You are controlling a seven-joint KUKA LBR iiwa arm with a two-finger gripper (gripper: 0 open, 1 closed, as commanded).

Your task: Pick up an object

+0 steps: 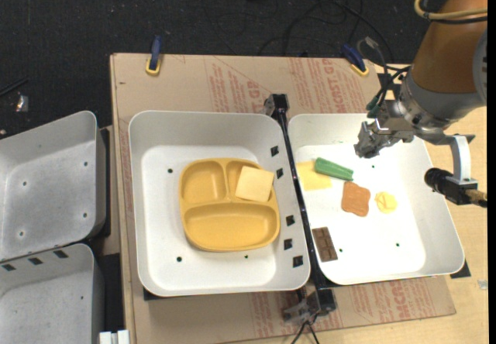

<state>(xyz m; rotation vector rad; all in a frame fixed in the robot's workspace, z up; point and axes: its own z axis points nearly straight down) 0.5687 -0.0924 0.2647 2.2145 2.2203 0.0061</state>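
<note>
— Objects for picking lie in the right bin [434, 249]: a green piece [334, 170] toward the far left part of its floor, with a pale yellow flat piece [313, 179] just beside it on the near-left side.

— And the rest of that bin?

— An orange-brown slab [356, 199] sits near the middle, a small yellow item [385, 201] just to its right, and a dark brown bar [323, 244] lies near the left wall, toward the near edge.

— Where is the hand?

— The hand [370, 141] hangs over the far part of the right bin, to the right of the green piece and farther back. Nothing shows between its fingers. Whether they are apart or together — I cannot tell; they read as one dark cluster.

— The left bin?

— The left bin [155, 257] holds a yellow divided tray [225, 226], and a pale yellow square block [254, 184] rests tilted on the tray's far right compartment. Both bins sit side by side on a brown board covering the counter [201, 79], with a blue clamp [154, 56] at its far edge.
</note>
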